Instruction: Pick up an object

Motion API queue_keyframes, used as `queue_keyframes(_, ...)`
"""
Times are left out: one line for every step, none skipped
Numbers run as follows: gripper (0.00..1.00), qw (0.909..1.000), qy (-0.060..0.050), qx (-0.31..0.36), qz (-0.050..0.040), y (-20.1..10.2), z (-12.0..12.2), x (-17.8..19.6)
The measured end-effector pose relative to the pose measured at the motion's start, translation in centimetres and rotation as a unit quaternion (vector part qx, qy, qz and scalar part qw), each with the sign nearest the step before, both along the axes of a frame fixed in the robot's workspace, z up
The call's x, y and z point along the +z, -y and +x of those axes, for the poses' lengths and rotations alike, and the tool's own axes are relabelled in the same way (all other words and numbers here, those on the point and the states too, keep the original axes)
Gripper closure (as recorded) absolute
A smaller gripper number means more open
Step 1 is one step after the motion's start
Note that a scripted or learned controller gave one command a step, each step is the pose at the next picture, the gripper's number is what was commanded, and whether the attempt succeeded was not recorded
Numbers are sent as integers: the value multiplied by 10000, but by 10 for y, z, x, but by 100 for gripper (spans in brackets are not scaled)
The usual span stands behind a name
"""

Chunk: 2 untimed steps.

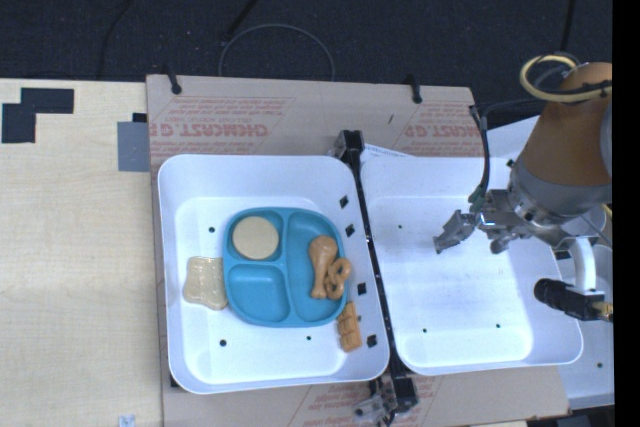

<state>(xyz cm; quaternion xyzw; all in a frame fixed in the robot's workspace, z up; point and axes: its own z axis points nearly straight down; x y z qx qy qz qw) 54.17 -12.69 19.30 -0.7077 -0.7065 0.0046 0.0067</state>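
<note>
My gripper (pixel 472 237) hangs over the right bin (pixel 455 345), near its right side, with its fingers (pixel 449 235) spread open and nothing between them. The objects lie in the left bin (pixel 185 185). A blue divided plate (pixel 262 297) holds a round tan disc (pixel 254 237) and a knotted tan pretzel shape (pixel 327 266). A pale slice (pixel 205 282) rests against the plate's left edge. A small brown piece (pixel 348 326) lies by the plate's lower right corner. The gripper is well to the right of all of them.
A black divider (pixel 363 255) with clips runs between the two bins. Both bins sit on a cardboard sheet (pixel 270 120). The arm's orange band (pixel 575 140) and grey wrist stand over the right bin's right rim. A light wooden bench top (pixel 70 245) lies to the left.
</note>
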Motion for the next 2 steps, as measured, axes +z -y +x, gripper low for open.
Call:
queue_keyframes(0,10000,60,8,-8,0,3,6)
queue_keyframes(0,10000,37,6,-5,7,4,-54)
